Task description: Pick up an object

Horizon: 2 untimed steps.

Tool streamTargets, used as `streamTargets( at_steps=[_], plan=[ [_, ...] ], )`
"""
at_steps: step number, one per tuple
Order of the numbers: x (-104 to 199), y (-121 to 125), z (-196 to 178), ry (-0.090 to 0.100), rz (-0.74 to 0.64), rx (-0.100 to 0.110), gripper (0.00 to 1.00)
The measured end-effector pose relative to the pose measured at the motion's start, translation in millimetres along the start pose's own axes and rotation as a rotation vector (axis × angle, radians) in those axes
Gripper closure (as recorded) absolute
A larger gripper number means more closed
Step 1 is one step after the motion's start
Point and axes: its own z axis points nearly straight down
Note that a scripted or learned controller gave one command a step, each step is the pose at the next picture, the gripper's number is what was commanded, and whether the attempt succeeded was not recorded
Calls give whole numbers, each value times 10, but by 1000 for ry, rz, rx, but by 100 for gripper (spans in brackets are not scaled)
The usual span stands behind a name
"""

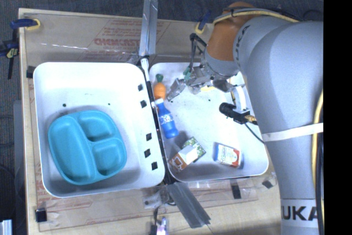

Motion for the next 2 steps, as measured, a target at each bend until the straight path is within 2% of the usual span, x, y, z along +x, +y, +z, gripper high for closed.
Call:
streamTargets(
  at_steps=[1, 2],
  plan=[
    [340, -499, -60, -22, -181, -24, 0],
    [164, -97, 58, -6, -123, 46, 0]
  ],
)
